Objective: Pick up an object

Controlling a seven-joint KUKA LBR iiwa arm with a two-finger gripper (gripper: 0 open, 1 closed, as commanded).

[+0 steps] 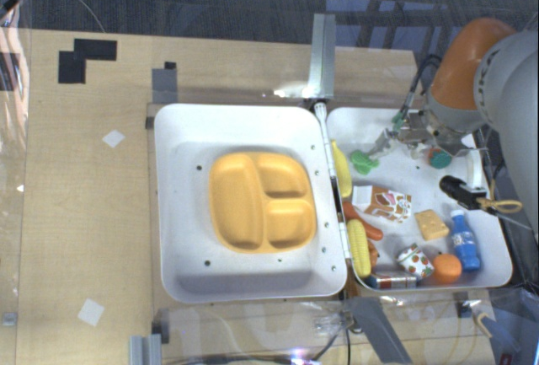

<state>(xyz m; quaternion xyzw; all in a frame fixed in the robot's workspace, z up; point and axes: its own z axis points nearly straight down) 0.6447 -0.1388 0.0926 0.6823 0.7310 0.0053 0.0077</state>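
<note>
Pale wooden bench (84, 212) spreads before us beneath dark carpet, bearing two white bins. We see the left bin (181, 271) holding a yellow divided tray (259, 201). In the right bin (504, 266), a banana (341, 172) and corn cob (360, 244) lie along the left wall, long axes running near to far. Beside them sit a printed packet (383, 205), a green toy (365, 161), a blue bottle (464, 243) and an orange ball (447, 268). Our gripper (396, 134) hangs over the far end, just right of and beyond the green toy, the likeliest target. We cannot tell whether the claw is open; the wrist hides it.
</note>
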